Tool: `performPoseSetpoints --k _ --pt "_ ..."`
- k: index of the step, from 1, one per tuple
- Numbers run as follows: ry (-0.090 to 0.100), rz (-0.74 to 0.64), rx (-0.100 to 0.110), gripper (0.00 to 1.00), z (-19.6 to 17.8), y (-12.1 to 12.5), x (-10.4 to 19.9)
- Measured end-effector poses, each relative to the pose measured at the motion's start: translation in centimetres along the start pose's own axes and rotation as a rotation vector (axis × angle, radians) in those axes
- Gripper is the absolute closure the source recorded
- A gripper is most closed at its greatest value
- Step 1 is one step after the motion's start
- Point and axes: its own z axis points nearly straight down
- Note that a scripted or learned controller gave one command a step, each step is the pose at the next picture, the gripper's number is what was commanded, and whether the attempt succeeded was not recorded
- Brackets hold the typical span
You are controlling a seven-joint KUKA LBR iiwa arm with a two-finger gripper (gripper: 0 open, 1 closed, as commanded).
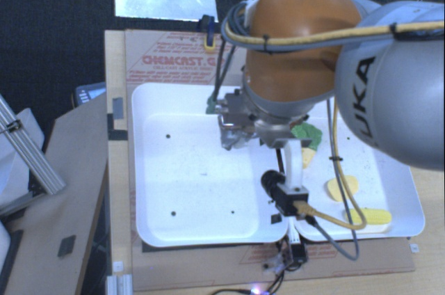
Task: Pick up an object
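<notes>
The grey arm with its orange band fills the upper right, and my gripper (238, 128) hangs below the wrist over the seam between the two bins. In the right bin (411, 206), a green object (308, 135) lies just right of the gripper, partly hidden by the arm. A pale yellow piece (306, 158) sits right under it. Further right lie a round yellow object (342, 187) and a long yellow object (372, 218) near the front rim. The arm hides the back of this bin.
The left bin (142, 147) shows only bare white floor with a few dark specks. A black fitting (281, 196) with a yellow cable sits at the divider's front end. Cardboard (167, 60) lies behind the bins, and a wooden ledge (76, 168) stands left.
</notes>
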Motion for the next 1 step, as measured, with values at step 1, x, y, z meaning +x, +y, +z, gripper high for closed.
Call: performPoseSetpoints --k 1 --pt "0.002 -0.006 -0.010 1.00 5.05 12.50 4.67"
